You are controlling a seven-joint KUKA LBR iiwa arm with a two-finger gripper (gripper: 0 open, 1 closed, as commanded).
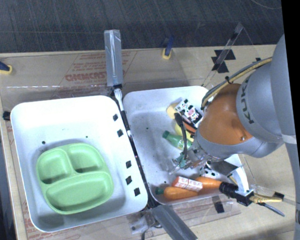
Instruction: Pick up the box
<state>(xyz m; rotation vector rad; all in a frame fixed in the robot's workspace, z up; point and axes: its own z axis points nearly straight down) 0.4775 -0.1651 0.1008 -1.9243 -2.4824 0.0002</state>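
Observation:
A small white box with dark printed marks lies at the back of the right bin, next to a yellow object. My gripper reaches down into the middle of that bin, below the orange wrist band, and stands in front of the box and apart from it. A green bottle lies just left of the gripper. An orange carrot-shaped item with a white label rests along the bin's front wall. Clutter and the wrist hide the gripper's tip.
The left bin holds a green divided plate. A thin black stick leans between the box and the gripper. The grey arm covers the right bin's right side. Blue clamps sit on the bench's back edge.

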